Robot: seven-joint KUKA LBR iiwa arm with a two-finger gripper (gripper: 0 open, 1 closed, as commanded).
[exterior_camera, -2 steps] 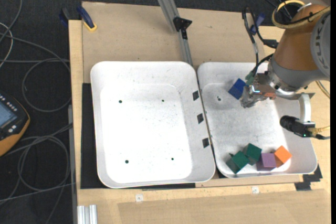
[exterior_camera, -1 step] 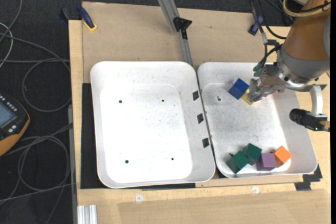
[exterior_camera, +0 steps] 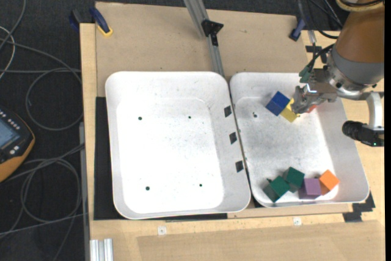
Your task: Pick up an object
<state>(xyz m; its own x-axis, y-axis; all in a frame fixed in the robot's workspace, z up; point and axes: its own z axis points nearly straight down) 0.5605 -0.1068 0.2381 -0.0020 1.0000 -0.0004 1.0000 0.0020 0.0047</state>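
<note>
Gripper (exterior_camera: 303,99) low in right bin (exterior_camera: 342,150), finger opening indiscernible, yellow block (exterior_camera: 289,113) and blue block (exterior_camera: 278,101) just beside fingertips: likely nudged aside, not grasped.

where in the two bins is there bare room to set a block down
The left bin offers its whole floor. In the right bin, the middle floor is bare, between the blue block and yellow block beside the gripper above, and the green, purple and orange cluster crowding its near edge.
</note>
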